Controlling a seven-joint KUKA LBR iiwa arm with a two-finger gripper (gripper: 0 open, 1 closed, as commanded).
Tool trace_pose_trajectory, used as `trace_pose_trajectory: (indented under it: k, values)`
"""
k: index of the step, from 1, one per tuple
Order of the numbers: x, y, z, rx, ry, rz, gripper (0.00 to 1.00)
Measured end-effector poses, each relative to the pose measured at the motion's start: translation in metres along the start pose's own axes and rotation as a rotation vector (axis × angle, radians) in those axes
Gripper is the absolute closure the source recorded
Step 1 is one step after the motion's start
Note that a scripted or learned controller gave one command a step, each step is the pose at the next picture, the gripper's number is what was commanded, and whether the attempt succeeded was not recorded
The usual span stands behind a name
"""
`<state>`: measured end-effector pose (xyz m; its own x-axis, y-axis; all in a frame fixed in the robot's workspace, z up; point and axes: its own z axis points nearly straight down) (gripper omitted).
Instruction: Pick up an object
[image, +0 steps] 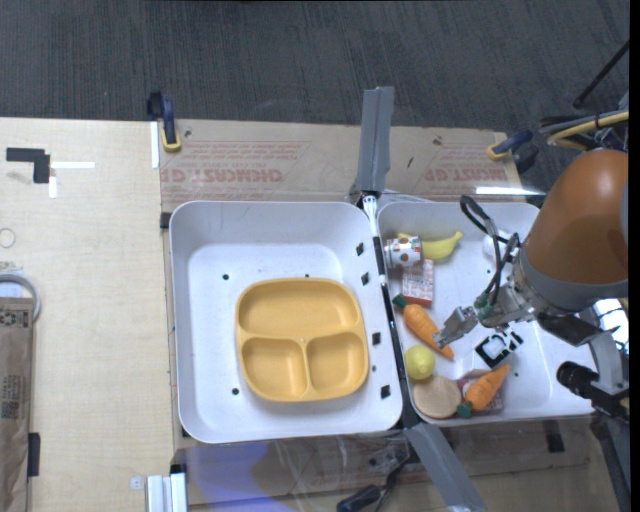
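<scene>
The right bin holds toy food. A banana lies at its back beside a small can, with a red and white packet just in front of them. A carrot lies along the bin's left side, a yellow lemon below it, then a tan round piece and a second carrot at the front. My gripper hangs low at the first carrot's right end, its fingers apart with nothing between them.
The left bin holds a yellow divided plate. The arm's orange band and grey body cover the right bin's right half. A grey divider post stands between the bins at the back.
</scene>
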<state>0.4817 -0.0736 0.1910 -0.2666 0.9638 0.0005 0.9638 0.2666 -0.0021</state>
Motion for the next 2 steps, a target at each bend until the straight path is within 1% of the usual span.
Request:
trace_pose_trajectory:
  k: [1,2]
  values:
    - [0.024,0.003,0.0,-0.001,0.0,0.079,0.0]
    - [0.03,0.005,-0.057,-0.002,-0.002,0.067,0.0]
